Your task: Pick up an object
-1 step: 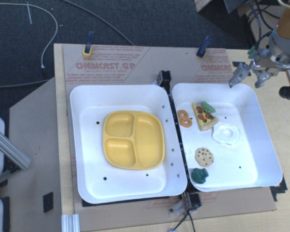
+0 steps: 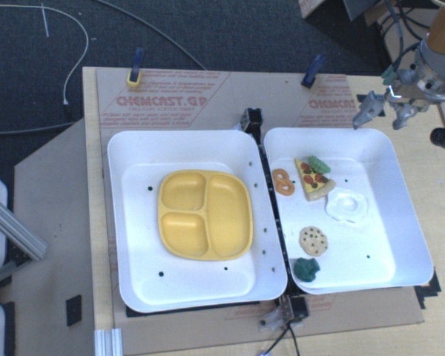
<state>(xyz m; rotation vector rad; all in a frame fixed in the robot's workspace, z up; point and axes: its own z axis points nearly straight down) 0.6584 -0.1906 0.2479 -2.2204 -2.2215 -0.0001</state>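
Observation:
The right bin [image 2: 407, 221] holds several toy foods: an orange pretzel [image 2: 283, 182], a pizza slice [image 2: 314, 178], a white fried egg [image 2: 346, 205], a round cookie [image 2: 312, 240] and a green leafy piece [image 2: 306, 268]. My gripper [image 2: 384, 115] hangs above the bench just beyond that bin's far right corner, clear of all the foods. Its two fingers are spread apart and open, with nothing between them. The pizza slice is the closest item, down and to the left of the gripper.
The left bin [image 2: 126, 199] carries a yellow divided plate [image 2: 205, 214]. Two blue clamps [image 2: 136, 67] [image 2: 312, 71] pin the board's far edge. A black bracket [image 2: 251, 119] sits between the bins at the back.

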